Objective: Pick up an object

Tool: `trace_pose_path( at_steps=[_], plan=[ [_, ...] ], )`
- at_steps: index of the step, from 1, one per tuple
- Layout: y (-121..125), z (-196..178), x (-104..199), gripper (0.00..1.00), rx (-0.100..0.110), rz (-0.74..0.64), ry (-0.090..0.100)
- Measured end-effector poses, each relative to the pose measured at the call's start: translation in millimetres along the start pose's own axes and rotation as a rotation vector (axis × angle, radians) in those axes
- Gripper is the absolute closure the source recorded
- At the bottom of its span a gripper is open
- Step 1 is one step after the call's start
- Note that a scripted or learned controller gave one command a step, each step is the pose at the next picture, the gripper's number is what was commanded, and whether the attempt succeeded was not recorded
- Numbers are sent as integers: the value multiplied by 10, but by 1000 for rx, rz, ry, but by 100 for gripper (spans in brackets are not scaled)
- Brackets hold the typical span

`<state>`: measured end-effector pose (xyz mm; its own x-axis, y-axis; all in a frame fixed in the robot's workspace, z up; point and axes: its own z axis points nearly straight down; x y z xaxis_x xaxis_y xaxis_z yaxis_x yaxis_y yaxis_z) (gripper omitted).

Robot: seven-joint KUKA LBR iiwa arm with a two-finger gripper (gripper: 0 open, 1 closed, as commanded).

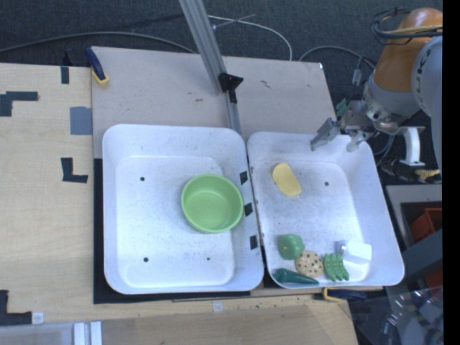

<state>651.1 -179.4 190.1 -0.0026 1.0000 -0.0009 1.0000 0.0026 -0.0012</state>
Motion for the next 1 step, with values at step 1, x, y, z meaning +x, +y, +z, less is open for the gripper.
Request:
trace_pose_path(
  at_steps=[1],
  plan=[
    [-1,-1,-3,0,1,0,-1]
  ],
)
